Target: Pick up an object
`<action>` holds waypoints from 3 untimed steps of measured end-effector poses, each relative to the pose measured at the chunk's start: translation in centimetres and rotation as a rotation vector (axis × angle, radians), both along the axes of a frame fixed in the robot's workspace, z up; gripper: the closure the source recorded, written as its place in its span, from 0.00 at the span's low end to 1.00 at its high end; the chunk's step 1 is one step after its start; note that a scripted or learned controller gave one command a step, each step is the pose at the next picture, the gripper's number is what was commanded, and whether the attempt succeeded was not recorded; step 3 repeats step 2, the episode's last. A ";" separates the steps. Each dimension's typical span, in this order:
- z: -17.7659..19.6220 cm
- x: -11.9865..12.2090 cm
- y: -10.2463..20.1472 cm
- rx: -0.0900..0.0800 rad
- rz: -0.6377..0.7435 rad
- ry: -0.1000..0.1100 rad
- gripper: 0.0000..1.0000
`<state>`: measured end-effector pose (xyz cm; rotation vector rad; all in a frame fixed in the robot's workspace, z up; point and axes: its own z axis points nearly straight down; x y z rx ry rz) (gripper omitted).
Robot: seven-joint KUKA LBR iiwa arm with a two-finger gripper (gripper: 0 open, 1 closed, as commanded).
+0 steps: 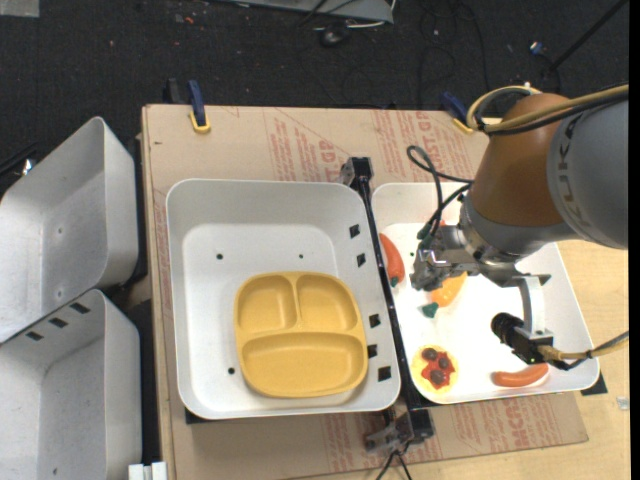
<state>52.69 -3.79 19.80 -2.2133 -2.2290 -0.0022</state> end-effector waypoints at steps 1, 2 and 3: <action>1.7 0.6 4.9 0.000 0.000 -0.001 1.00; 2.9 1.8 9.4 0.000 0.000 -0.001 1.00; 2.9 1.8 9.4 0.000 0.000 -0.001 1.00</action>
